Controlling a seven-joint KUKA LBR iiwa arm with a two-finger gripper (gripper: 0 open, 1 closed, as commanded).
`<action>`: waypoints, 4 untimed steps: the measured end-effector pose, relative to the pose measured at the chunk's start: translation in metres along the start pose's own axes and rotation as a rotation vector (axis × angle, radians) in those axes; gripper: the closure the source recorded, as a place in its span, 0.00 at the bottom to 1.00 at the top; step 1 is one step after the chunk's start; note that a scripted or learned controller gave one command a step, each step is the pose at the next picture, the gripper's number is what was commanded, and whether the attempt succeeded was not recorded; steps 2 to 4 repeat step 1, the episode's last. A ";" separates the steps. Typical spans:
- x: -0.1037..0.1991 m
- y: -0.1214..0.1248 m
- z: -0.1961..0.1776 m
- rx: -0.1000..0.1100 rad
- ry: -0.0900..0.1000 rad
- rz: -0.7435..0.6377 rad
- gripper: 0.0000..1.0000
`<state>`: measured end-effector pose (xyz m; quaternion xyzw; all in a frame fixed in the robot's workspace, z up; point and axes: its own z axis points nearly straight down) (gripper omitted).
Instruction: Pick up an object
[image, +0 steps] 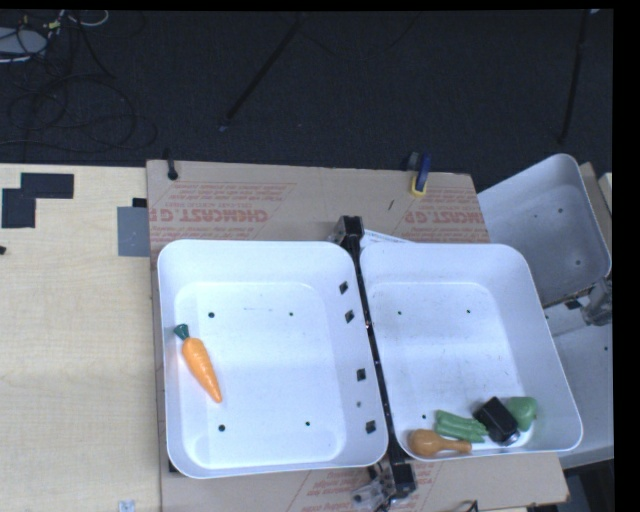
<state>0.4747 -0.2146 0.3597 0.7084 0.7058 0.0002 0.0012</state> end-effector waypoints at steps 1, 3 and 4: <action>0.000 0.001 -0.046 -0.001 0.000 -0.005 1.00; 0.000 0.001 -0.046 -0.001 0.000 -0.005 1.00; 0.000 0.001 -0.046 -0.001 0.000 -0.005 1.00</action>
